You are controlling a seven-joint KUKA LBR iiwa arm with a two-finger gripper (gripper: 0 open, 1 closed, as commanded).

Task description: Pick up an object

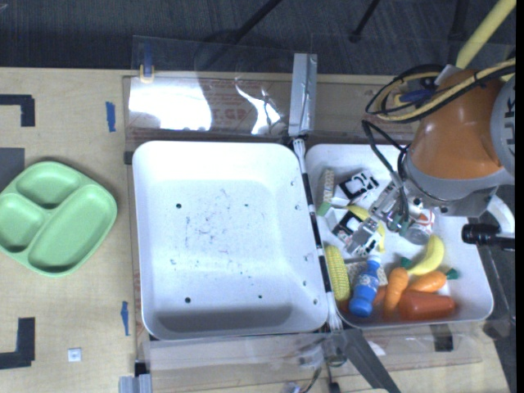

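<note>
Nearest us in the right bin [483,297], a red sausage-shaped toy [424,304] lies lengthwise left to right, carrot [395,288] and blue bottle [365,289] upright-ish beside it. Gripper [385,218] hovers above; its state — cannot tell.

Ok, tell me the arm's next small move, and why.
Probably lower straight down a little. The gripper sits over the clutter in the right bin, above the corn cob and blue bottle, and nothing visibly sits between its fingers yet.

robot lab: taped bench [74,105], bins [221,219], cables [393,97].
</note>
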